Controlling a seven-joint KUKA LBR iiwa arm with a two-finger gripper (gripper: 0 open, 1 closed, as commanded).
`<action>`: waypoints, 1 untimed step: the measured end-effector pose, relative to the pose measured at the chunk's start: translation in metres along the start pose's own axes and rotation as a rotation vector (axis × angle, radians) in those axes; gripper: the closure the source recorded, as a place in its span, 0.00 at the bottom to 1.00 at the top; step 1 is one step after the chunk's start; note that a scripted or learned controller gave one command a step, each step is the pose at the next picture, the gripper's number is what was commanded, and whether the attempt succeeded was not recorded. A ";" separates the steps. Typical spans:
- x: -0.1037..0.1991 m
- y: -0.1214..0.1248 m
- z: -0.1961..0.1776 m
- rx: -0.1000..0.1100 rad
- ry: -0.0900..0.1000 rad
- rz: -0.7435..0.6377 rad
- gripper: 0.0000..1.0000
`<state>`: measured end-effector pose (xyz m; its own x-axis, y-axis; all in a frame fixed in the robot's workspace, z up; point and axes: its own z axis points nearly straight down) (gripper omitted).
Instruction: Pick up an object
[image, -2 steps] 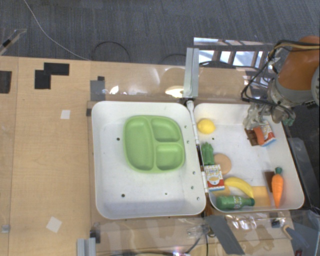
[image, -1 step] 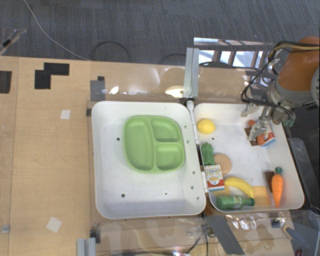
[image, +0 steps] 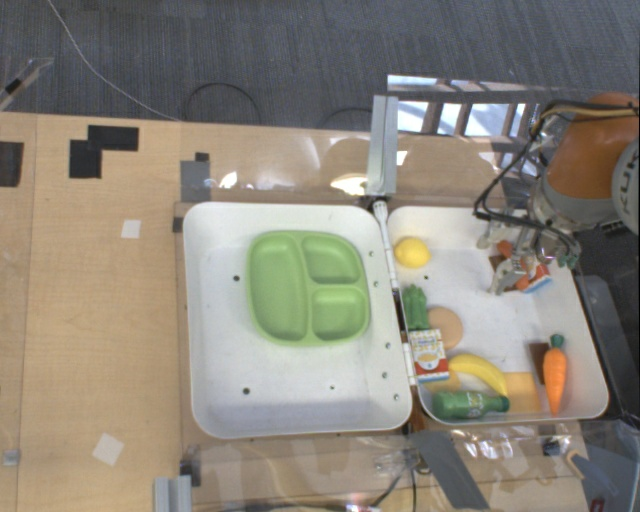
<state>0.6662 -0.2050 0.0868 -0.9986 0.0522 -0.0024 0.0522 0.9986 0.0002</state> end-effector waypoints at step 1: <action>-0.005 0.001 -0.016 0.003 -0.020 -0.004 1.00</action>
<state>0.6715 -0.2038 0.1032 -0.9986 0.0483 -0.0224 0.0483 0.9988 -0.0026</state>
